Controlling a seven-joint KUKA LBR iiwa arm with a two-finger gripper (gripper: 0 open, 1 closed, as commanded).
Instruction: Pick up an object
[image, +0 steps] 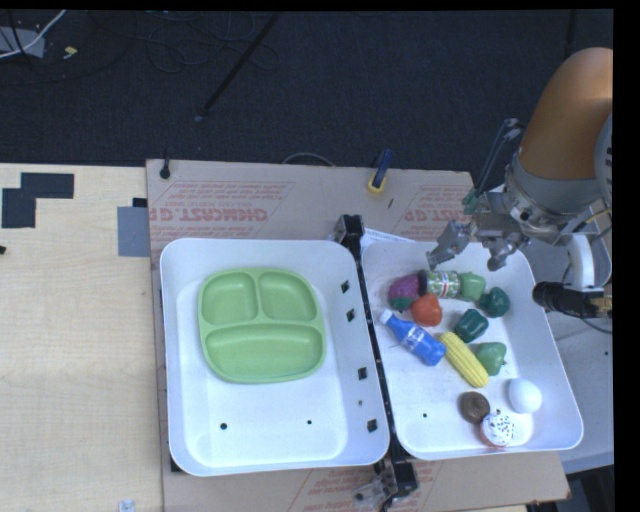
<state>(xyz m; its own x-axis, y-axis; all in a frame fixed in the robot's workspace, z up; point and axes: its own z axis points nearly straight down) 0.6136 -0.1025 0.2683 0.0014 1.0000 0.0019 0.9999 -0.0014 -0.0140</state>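
Two white bins (190, 300), one green divided plate (262, 325), three green peppers (471, 324), one corn cob (465, 359), one blue bottle (413, 338).

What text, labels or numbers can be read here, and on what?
Red print on the brown cardboard sheet under the two white bins: upside down and too blurred to read for sure.
Label on the small clear bottle in the right white bin: too small to read.
Nothing else legible.

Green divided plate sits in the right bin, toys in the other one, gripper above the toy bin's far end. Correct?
Not quite. The camera view shows the green divided plate in the left bin. The toys, such as the corn, lie in the right bin, with the gripper above its far end.
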